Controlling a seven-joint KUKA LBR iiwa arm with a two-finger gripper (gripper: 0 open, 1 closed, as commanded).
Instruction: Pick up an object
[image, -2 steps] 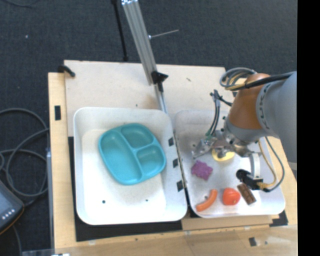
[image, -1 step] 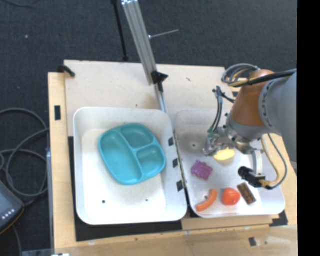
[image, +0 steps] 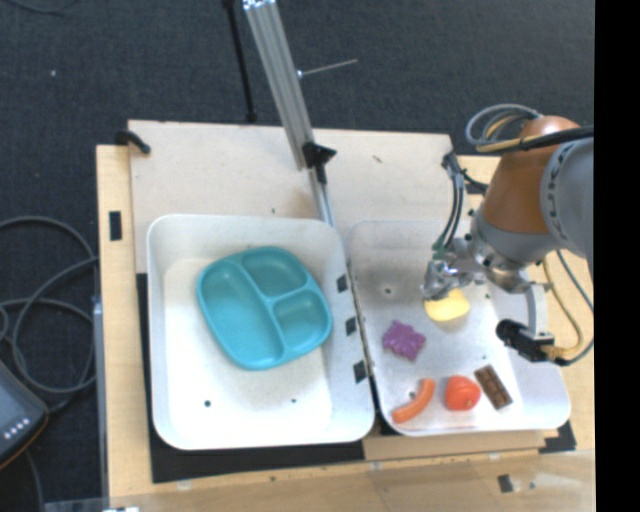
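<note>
Yellow object (image: 448, 308), small rounded lump, likely a toy lemon or similar play food, sits in the right bin (image: 535, 400), toward its far-middle, directly under the gripper (image: 441, 281). Judged light, rigid or slightly squashy plastic, smooth and curved, so it could squirt sideways out of a pinch; best taken across its short width, centred, jaws low on its sides. Gripper tip is touching or just above its far-left edge; jaw state cannot be told from this slant, and no object is clearly seen between them, so no hold can be claimed. Just near-left of the yellow object lies a purple knobbly piece (image: 404, 341), close enough to get nudged. Further near, along the bin's near edge: an orange carrot-like piece (image: 415, 400), a red-orange round piece (image: 461, 393) beside it, and a brown bar (image: 492, 387) just right of that. All are well apart from the yellow object. Left bin (image: 175, 400) holds a teal divided plate (image: 263, 307), not involved. Both bins rest on the table (image: 210, 165). Arm (image: 530, 195) enters from the right, orange band visible, cables looping around the wrist.
</note>
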